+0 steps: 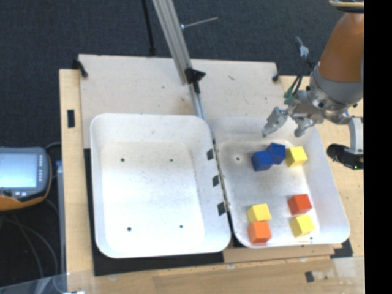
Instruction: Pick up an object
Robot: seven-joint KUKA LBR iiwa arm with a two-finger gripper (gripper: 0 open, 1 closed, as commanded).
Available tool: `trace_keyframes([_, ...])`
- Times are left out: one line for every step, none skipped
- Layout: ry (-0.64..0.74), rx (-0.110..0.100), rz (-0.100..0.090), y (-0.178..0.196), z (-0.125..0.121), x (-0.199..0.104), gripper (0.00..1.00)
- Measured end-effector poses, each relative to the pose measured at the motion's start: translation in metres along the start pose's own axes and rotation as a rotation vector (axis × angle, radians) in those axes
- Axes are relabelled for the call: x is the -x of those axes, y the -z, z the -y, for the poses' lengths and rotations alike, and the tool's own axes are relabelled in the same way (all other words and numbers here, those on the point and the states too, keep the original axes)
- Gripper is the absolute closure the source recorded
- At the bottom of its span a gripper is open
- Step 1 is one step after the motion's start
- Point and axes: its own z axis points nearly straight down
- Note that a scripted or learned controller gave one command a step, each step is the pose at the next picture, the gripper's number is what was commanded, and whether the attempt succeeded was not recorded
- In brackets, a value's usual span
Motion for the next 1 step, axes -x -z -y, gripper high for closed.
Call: trace_keyframes([0.0,0.0,0.0,0.0,0.0,0.0,0.0])
